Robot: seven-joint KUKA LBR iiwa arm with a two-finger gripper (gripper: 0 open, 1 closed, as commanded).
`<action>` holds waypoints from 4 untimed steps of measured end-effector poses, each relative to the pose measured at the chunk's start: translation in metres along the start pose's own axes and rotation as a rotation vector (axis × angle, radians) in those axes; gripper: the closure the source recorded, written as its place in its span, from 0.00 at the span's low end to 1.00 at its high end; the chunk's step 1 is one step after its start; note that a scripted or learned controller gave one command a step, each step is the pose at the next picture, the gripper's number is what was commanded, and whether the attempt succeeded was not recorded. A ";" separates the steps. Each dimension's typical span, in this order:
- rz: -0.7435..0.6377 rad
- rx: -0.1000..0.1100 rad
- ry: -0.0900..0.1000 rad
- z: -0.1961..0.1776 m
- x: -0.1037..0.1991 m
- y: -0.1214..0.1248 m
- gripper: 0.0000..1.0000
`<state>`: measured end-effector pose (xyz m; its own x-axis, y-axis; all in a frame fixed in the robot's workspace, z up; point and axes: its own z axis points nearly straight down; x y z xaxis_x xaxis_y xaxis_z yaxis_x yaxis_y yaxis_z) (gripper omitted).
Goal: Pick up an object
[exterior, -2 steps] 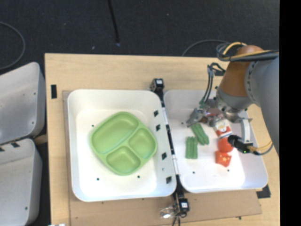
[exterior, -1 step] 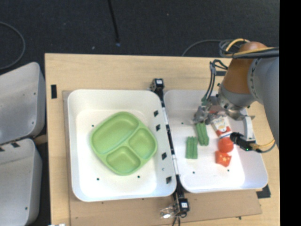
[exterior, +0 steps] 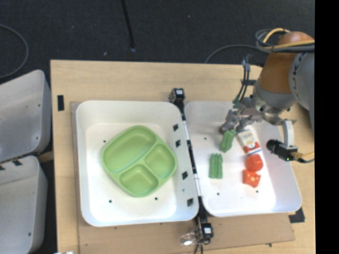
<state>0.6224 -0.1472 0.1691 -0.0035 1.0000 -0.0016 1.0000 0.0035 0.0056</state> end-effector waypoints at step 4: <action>-0.002 0.006 0.002 -0.064 0.091 0.011 1.00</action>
<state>0.6322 -0.0558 0.2325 -0.0057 1.0000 0.0003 1.0000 0.0057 -0.0006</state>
